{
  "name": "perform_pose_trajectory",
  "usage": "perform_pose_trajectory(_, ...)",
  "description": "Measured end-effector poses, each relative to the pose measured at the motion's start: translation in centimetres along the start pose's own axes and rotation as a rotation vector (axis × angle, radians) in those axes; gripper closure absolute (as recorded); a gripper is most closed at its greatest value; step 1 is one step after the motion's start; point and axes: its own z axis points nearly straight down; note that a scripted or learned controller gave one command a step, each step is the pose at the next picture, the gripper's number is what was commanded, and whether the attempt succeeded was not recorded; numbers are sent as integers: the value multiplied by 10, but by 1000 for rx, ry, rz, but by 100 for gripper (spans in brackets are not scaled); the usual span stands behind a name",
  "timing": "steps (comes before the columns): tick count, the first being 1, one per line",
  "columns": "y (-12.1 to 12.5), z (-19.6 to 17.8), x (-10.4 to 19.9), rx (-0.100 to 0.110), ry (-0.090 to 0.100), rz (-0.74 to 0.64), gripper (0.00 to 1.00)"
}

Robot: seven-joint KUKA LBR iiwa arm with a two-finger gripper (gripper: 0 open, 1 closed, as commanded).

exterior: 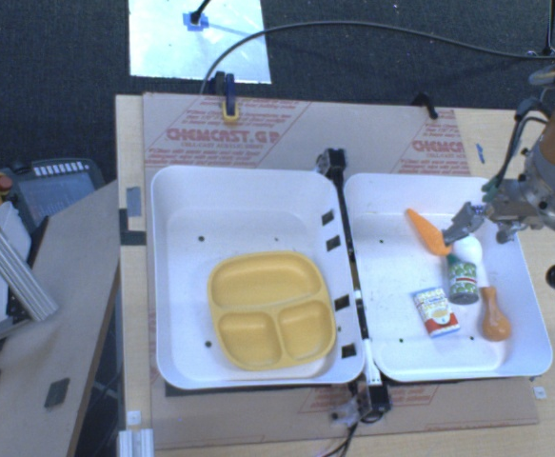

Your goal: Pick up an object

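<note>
The right bin (391, 350) holds an orange carrot (428, 232), a white bottle with a green label (464, 270), a small red and yellow box (436, 311) and an orange drumstick-shaped toy (493, 315). My gripper (484, 228) hangs over the bin's upper right part, just above the bottle's white top and right of the carrot. Its two fingers (465, 221) stand apart, so it is open, and nothing is between them.
A yellow divided plate (270, 307) lies in the left bin (182, 255). A black clamp and cable (332, 163) sit at the rim between the bins. A grey table with a control box (53, 187) stands to the left.
</note>
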Motion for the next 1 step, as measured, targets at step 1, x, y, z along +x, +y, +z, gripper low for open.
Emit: perform_pose_trajectory(1, 2, -6, 0, -12, -2, -3, 0)
